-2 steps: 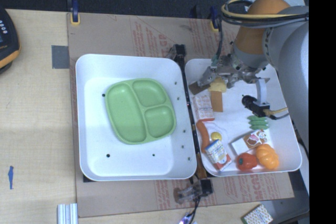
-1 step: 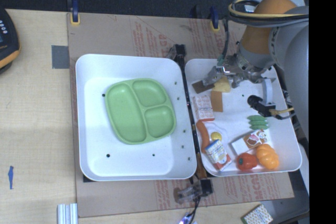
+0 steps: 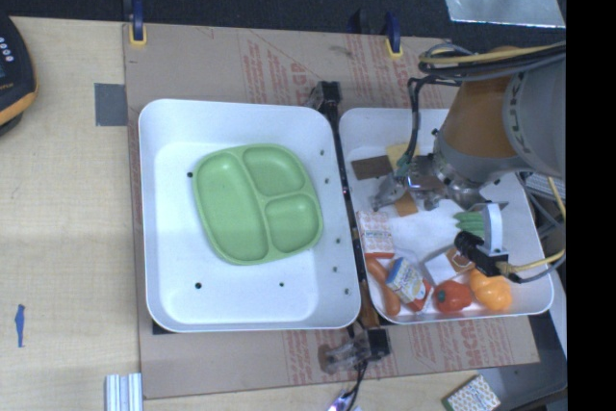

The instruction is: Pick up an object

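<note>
The right bin [image 3: 539, 303] holds a pile of small items. Among them are a brown flat piece [image 3: 371, 166], a yellow piece [image 3: 397, 154], a red-printed white packet [image 3: 375, 234], a blue and white packet [image 3: 409, 280], a red tomato [image 3: 450, 296], an orange fruit [image 3: 493, 292] and a green item [image 3: 472, 220]. My gripper [image 3: 397, 192] is low over the upper left part of this bin, beside a small orange-brown piece [image 3: 407, 204]. The grey and orange arm [image 3: 496, 125] covers the bin's upper right part.
The left bin [image 3: 164, 294] holds a green divided plate [image 3: 258, 202]. A black clip [image 3: 327, 95] sits between the bins at the back and another clip [image 3: 371, 342] at the front. Cables [image 3: 525, 267] run over the right bin's right side.
</note>
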Robot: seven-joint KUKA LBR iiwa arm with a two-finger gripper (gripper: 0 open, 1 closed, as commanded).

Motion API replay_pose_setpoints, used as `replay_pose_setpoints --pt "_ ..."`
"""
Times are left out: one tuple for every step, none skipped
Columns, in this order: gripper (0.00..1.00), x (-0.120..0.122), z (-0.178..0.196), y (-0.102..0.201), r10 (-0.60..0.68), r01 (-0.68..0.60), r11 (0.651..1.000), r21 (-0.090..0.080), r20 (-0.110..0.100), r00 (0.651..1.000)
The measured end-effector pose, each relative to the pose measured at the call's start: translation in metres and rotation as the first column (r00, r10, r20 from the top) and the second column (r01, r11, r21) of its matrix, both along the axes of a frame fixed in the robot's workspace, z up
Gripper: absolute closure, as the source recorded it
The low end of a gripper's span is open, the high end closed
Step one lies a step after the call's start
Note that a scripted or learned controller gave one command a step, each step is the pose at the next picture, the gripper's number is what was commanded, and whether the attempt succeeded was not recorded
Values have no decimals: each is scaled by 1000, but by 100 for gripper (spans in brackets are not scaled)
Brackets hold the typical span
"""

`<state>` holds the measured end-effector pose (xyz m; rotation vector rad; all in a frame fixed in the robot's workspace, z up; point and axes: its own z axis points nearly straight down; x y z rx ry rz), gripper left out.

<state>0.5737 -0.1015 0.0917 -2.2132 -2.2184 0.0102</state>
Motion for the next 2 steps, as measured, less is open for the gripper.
replay_pose_setpoints --pt "100 4 10 -1 3 -3 1000 -2 4 1000" --pt "100 23 101 59 2 -2 1000 -1 8 1000"
